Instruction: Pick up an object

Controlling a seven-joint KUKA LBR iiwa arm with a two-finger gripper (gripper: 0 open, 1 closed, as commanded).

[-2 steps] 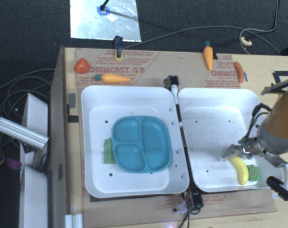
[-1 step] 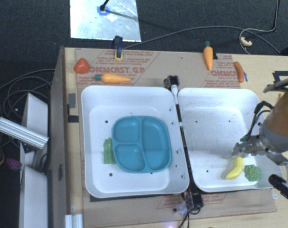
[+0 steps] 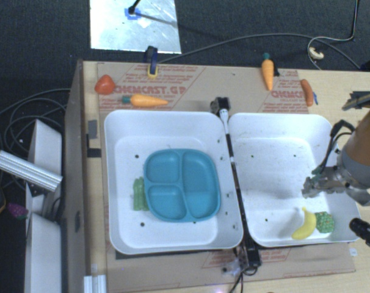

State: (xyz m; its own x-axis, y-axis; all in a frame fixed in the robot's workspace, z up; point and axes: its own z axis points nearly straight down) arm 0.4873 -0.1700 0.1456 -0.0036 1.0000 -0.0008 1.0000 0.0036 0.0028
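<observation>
Banana [image 3: 304,225] lies just below end effector [image 3: 314,188].

Both white bins [image 3: 173,124] look like smooth, slightly glossy plastic, as does the blue divided plate [image 3: 181,185]. The board beneath [image 3: 191,84] looks like matt cardboard; the sheet at upper left [image 3: 134,17] like shiny foil.

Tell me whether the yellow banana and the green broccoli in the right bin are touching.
Touching. The camera view shows the banana lying against the left side of the broccoli, with no white floor of the right bin visible between them.
</observation>
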